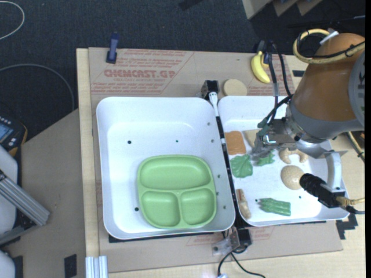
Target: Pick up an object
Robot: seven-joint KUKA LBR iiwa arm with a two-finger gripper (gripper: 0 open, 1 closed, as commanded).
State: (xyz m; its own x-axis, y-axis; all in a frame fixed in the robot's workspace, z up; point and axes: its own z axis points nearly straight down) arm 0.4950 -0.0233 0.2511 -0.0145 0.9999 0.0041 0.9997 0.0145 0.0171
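gripper [268,145] low over the right bin [255,110], its metal body above a small green piece [265,160]; grip state cannot be read from this slant, possibly touching the piece. just left of it: leafy green item [242,167] and orange-brown block [235,143]. right and below: pale round object [292,176]. further below: green oblong [274,206]. far left, in the left bin [116,126]: green divided tray [175,191].
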